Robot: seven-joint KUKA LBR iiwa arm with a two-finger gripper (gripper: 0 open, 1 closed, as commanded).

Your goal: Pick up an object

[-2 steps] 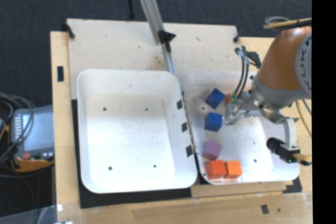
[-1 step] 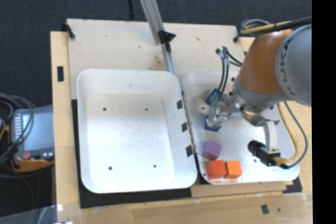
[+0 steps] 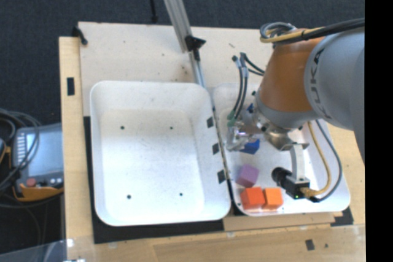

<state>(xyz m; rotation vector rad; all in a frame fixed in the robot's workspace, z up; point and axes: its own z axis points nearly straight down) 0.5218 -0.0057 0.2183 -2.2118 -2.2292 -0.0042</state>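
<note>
Worktop (image 3: 141,49) of pale board carries two shallow white bins side by side, the left bin (image 3: 153,150) and the right bin (image 3: 334,196), their near walls touching along the middle. The grey arm (image 3: 334,80) with its orange band (image 3: 288,73) reaches in from the right and hangs over the right bin, covering most of its far half. Below the wrist the gripper (image 3: 241,132) sits low at the bin's left side, close to the dividing wall; its fingers are lost among cables and metal parts, so I cannot tell whether the jaws stand wide, narrow or closed on anything. A blue block (image 3: 250,146) lies right beside the gripper, partly hidden by it, and whether the two touch cannot be made out. A purple block (image 3: 247,175) lies nearer the camera, apart from the gripper. Two orange blocks sit side by side against the bin's near wall: the darker orange block (image 3: 252,197) on the left, touching the lighter orange block (image 3: 272,196) on the right. A slanted metal pole (image 3: 175,3) rises from behind the bins.
</note>
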